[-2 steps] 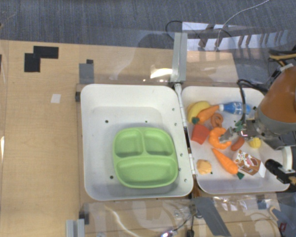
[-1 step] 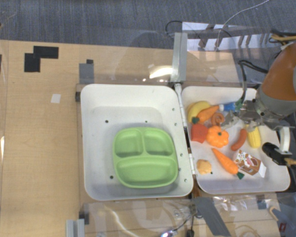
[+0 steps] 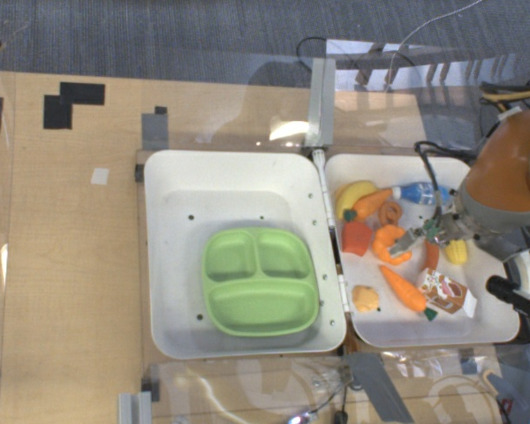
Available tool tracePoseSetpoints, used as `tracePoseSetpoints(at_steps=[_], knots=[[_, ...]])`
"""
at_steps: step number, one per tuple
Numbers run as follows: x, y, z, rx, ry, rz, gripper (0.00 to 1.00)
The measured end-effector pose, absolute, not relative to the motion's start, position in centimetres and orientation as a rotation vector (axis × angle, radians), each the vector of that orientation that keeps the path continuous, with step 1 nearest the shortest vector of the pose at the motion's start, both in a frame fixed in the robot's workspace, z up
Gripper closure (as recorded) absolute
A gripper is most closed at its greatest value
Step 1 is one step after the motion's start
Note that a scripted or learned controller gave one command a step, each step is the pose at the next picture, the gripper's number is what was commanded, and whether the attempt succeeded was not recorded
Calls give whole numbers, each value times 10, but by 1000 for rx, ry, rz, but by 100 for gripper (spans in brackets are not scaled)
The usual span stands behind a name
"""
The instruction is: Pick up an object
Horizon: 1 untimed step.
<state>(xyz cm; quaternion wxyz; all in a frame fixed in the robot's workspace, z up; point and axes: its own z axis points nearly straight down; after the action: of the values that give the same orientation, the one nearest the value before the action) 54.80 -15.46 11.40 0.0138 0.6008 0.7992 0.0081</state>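
Gripper (image 3: 421, 234) hangs over the right white plastic bin (image 3: 503, 329) beside a curled orange toy (image 3: 390, 245), its grip unreadable.

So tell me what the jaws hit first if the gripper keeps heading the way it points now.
Probably the orange curled toy: the gripper points toward the left bin, with that toy right ahead. Depth is unclear, so it may pass above.

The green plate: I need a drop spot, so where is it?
In the camera view the green plate lies in the left bin, toward its near right corner, beside the divider from the toy-filled right bin.
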Motion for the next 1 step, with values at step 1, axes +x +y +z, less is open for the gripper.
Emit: tracePoseSetpoints(at_steps=[1], knots=[[575, -153, 108, 1990, 2380, 38, 0]])
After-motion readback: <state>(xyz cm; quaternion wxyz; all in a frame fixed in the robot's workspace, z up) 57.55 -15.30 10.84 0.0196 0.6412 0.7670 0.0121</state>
